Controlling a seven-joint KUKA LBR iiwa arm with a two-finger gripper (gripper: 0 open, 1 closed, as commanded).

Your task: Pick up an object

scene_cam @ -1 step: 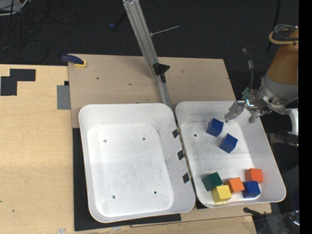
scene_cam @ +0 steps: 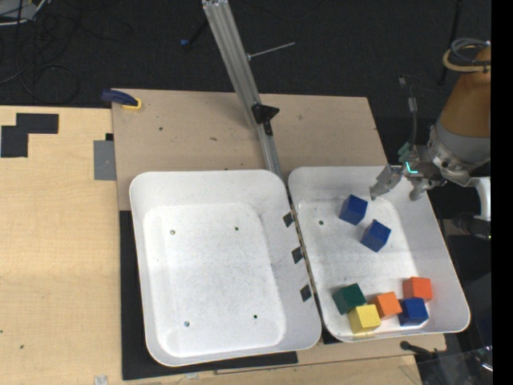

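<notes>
Camera view puts us above both bins, and we see the gripper hanging over the far edge of the right bin, its two fingers spread apart with nothing between them. The nearest candidates are two blue cubes: the upper blue cube lies just beside the fingertips, toward the bin's middle, and the lower blue cube sits near it, apart from it. A cluster rests at the near end of the same bin: a green cube, a yellow cube, an orange cube, a red cube and a small blue cube. We judge the main risk to be a descent offset from the upper blue cube, so one finger lands on its top or nudges it aside. Its rotated faces could also let it twist out of a closing grip.
</notes>
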